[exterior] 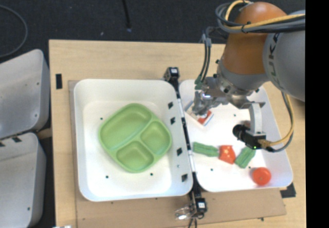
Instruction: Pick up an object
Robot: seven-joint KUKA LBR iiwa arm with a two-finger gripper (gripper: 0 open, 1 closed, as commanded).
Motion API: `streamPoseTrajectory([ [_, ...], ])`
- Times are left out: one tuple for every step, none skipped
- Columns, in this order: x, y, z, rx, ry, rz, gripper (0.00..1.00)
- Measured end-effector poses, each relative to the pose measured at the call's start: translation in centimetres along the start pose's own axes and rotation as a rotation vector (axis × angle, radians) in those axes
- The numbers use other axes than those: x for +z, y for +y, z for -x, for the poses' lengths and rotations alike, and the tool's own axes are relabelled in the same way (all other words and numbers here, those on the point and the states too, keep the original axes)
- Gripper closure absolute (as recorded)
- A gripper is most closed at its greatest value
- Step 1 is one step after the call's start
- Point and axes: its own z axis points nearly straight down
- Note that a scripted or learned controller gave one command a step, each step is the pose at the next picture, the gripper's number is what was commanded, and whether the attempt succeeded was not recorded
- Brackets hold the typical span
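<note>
The big grey arm (257, 42) reaches in from the right and hangs over the far part of the right bin (272, 178). The left bin (87, 181) holds a green plate (134, 137) with three little rooms in it.

The gripper (201, 105) sits low at the far left corner of the right bin, near the wall between the two bins. I cannot tell if it is spread wide or pressed together.

Just under it lies a small red and white thing (206, 117). It looks light and stiff, like a little block. It may be best to pinch it across its short sides. It is close to the bin wall, so there is little room on the left.

Nearer in the same bin lie a long green piece (204, 149), a red-orange block (226, 154), another green piece (245, 157), and a round red ball (261, 175). The ball could roll away. The blocks sit close together, so grabbing one may bump the next. The middle of the bin has more open room.
</note>
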Motion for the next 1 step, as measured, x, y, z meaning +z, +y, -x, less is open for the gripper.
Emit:
streamPoseTrajectory([
  [-0.05,1.13,-5.01,0.001,-0.001,0.001,1.00],
])
